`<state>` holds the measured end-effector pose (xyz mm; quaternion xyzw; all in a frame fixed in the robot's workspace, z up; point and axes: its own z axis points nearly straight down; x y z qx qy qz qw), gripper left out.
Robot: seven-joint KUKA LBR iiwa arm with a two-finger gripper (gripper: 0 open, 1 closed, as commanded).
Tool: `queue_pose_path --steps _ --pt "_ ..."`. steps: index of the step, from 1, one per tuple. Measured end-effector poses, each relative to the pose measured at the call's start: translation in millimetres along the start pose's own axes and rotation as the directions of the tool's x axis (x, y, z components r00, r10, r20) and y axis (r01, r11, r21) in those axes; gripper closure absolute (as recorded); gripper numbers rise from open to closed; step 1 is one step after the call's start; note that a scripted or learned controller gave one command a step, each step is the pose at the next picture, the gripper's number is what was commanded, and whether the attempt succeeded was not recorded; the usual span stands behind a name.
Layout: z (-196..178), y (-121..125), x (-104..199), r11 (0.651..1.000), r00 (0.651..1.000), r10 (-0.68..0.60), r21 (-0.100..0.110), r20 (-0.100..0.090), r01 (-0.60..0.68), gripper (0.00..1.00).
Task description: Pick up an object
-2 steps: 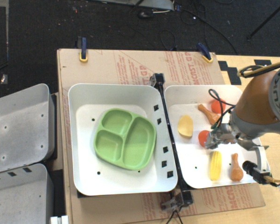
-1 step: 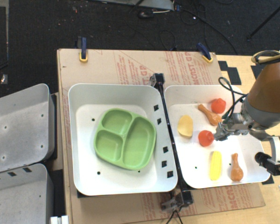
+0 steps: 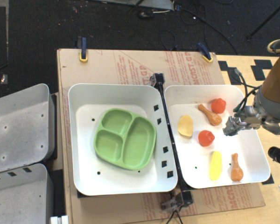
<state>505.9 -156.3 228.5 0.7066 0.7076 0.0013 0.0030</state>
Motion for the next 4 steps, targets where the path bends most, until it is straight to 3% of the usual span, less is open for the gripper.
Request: queue_pose_path --steps 1,2,4 --pt "-61.8 -4.1 -2.2 1.0 1.0 -0.001 -0.002 0.0 0.001 1.0" --pt "-60.4 15.6 49.9 1.0 1.0 -0.006 0.003 -0.003 0.006 1.0" --pt "-20.0 52.3 138.1 1.0 1.0 -0.005 0.007 -0.003 0.005 1.0"
